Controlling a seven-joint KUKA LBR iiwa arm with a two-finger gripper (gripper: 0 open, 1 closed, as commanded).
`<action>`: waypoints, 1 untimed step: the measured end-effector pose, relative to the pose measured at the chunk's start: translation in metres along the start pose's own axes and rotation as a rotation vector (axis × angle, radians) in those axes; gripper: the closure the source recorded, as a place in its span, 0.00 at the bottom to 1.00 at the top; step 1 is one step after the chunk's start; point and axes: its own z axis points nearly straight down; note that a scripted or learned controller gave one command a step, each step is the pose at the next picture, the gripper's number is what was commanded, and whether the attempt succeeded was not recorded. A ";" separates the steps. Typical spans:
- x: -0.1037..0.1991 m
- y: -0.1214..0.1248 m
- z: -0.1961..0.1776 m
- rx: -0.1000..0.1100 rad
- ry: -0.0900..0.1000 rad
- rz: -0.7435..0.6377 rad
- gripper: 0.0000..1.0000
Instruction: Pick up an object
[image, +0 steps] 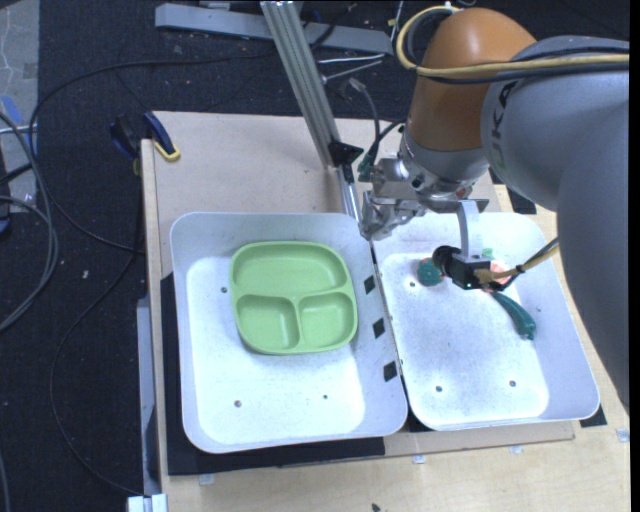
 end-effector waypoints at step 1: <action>0.059 0.018 0.006 0.000 0.001 -0.001 1.00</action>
